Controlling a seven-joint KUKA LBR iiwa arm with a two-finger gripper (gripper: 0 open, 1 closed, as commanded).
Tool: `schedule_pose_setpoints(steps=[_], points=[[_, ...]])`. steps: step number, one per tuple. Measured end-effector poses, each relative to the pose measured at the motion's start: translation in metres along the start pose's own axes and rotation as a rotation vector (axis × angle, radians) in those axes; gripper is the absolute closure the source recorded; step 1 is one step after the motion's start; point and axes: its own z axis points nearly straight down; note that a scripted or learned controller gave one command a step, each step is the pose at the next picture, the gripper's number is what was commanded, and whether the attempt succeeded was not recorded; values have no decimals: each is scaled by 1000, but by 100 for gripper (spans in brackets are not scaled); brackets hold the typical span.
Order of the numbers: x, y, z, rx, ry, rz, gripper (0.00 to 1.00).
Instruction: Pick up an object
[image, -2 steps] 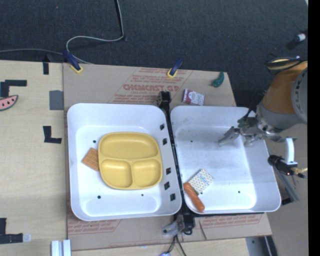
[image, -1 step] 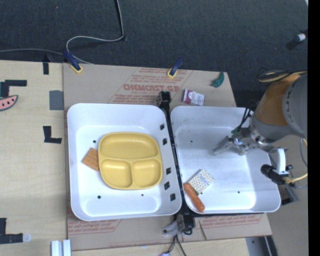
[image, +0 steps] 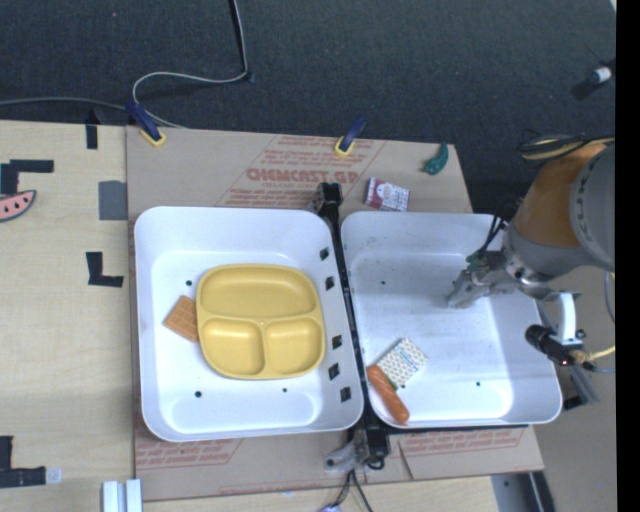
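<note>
In the left white bin (image: 160, 300) I see a yellow three-compartment plastic plate (image: 262, 320) overlapping a tan cracker-like square (image: 182, 319). The right white bin (image: 520, 400) holds a patterned packet (image: 402, 362) touching an orange carrot-shaped piece (image: 387, 393). The gripper (image: 466, 290) sits over the right bin, apart from both, grasping nothing.

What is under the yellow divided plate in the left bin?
A flat tan, cracker-like piece pokes out from under the left edge of the yellow divided plate. How far it runs beneath is covered, as is the left bin floor below the plate.
</note>
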Motion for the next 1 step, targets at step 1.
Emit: schedule_pose_setpoints(steps=[1], points=[[0, 0, 0, 0, 0, 0, 0]])
